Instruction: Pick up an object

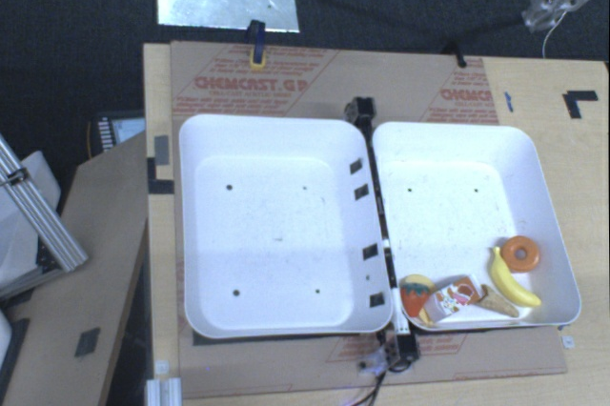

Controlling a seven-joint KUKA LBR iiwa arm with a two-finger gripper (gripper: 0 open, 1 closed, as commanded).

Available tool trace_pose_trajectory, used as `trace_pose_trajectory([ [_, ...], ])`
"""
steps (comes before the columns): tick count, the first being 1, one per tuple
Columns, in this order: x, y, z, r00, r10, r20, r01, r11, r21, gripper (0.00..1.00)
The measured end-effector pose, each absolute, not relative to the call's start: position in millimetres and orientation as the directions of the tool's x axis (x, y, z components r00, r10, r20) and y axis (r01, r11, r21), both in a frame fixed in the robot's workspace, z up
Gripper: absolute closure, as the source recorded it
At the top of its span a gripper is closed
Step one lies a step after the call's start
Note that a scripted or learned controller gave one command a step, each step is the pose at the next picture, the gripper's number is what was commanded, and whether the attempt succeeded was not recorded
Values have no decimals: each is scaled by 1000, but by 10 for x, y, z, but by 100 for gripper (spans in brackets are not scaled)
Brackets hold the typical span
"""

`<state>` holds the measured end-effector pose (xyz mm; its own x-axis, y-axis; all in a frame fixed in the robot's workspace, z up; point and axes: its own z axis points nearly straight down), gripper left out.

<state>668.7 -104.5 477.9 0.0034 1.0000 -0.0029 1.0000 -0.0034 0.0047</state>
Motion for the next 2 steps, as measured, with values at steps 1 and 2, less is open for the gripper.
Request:
trace_pose_trajectory([
  [1,6672,-2109,4524,5,1000,-4,1000,-5,0,100],
  [2,6686,-2065,4536,-2,1000,-2,1000,2,3,0],
])
